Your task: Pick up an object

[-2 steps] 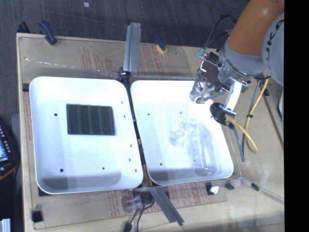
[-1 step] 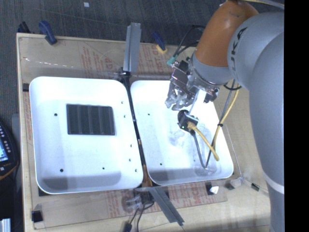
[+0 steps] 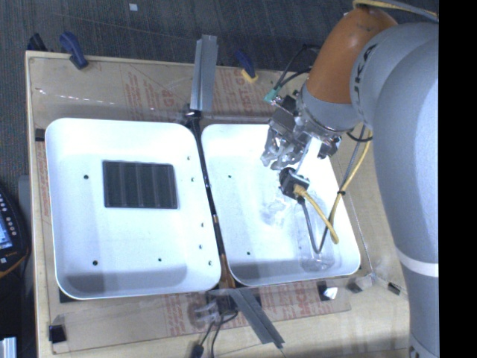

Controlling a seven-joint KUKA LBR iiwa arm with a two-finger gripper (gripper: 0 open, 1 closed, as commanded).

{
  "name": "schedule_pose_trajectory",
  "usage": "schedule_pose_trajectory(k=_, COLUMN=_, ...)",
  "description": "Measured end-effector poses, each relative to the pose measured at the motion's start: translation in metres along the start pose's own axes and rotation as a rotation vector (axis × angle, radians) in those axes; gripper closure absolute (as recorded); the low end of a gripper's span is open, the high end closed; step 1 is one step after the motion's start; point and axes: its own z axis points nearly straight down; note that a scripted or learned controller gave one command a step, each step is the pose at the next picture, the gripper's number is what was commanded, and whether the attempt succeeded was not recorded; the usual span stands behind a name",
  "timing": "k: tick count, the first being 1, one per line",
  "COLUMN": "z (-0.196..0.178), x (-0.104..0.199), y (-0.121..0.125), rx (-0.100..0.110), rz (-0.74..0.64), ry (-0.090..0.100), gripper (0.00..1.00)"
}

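- Two white bins sit side by side; the arm [image 3: 387,88] reaches in from the right and bends down over the right bin [image 3: 246,267], orange band uppermost.
- The gripper [image 3: 282,155] hangs above that bin's upper middle; whether its fingers are spread or closed cannot be told.
- A clear glass-like object [image 3: 317,258] lies below and right of the fingers, near the bin's lower right corner, its long axis running roughly up-down.
- A dark ribbed block [image 3: 140,184] lies in the left bin [image 3: 67,274], far left of the fingers.
- No writing can be read.
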Motion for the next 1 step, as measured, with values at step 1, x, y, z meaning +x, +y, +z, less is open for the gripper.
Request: schedule_pose_trajectory(k=1, z=0.0255, x=-0.0402, y=0.0088, rx=0.001, rz=0.340, ry=0.004, gripper=1.00)
